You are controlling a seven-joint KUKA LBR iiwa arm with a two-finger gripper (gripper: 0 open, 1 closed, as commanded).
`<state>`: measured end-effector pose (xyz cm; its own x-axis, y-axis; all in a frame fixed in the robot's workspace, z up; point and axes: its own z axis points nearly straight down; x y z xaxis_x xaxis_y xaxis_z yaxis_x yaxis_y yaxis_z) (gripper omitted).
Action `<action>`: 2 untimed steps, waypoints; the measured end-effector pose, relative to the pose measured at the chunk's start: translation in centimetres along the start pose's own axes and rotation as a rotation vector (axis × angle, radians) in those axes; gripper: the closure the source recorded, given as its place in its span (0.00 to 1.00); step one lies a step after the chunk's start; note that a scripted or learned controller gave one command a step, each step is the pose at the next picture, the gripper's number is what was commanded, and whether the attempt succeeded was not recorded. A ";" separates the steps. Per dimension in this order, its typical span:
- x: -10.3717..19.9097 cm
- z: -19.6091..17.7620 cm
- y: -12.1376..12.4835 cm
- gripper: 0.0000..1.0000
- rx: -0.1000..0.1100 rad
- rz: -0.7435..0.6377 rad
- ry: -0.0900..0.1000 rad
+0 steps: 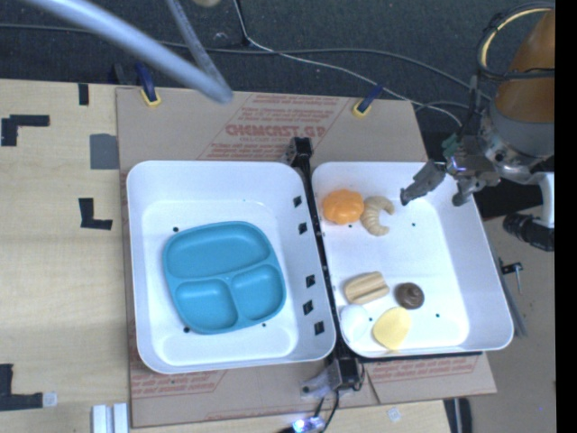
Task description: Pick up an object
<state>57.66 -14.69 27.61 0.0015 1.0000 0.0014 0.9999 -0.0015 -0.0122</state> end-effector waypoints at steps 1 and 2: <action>0.0 -0.6 0.2 0.00 -0.011 -0.003 -0.002; 0.4 4.9 -0.8 0.00 -0.006 -0.003 -0.001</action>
<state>56.81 -14.30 22.67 -0.0012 1.0000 0.0002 1.0000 0.0012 -0.0063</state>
